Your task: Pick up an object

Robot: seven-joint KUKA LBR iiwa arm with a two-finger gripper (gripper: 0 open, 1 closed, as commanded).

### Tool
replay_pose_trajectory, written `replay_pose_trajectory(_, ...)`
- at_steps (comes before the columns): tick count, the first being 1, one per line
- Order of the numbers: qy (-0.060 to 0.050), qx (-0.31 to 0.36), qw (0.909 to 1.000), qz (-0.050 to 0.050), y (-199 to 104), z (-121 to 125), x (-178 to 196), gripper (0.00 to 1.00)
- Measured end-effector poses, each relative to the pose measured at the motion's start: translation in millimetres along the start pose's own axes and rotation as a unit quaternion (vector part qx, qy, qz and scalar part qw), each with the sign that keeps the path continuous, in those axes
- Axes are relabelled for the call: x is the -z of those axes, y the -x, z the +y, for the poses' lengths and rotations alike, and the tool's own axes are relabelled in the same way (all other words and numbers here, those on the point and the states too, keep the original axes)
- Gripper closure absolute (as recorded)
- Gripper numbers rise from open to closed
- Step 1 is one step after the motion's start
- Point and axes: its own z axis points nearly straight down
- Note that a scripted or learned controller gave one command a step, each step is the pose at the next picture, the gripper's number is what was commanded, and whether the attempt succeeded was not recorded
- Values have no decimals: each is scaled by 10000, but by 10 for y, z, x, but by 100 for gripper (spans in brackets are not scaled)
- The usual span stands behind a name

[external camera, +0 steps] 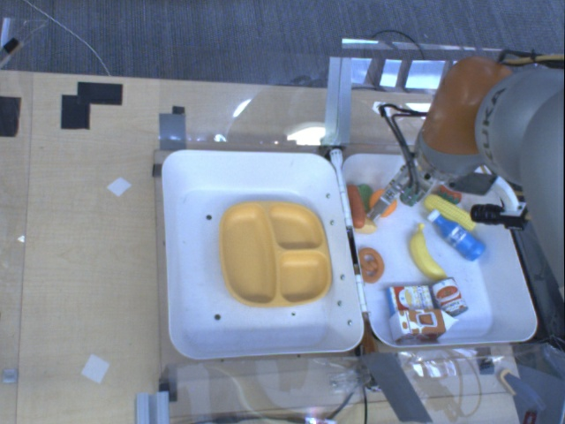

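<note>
Pale wooden bench (79, 263) runs under two shallow white bins set side by side, with dark grey carpet beyond its far edge. Left bin (190, 325) holds a yellow divided plate (275, 253), lying flat near its middle, with three compartments showing. Right bin (512, 312) carries the loose items: a carrot (357, 203) with a green top lies against the wall next to the divider, an orange ring-shaped piece (371, 264) sits just below it, a yellow banana (425, 253) curves near the bin's middle, a corn cob (443, 208) lies above a blue bottle (460, 236) with a white cap, and a small printed carton (424, 311) in red, white and brown rests near the front wall, with a second small red and white packet touching its upper right corner. Grey arm (521, 122) with its orange band comes in from the right over the right bin's far corner. Its gripper (395, 194) hangs low just beside the carrot, over a small orange piece; whether it touches either item cannot be told, and whether the tool is spread or pressed together cannot be told either.
</note>
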Motion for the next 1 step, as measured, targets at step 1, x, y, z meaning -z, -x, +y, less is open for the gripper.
replay_pose_trajectory(1,-18,-1249,9922,27,-477,334,1103,100)
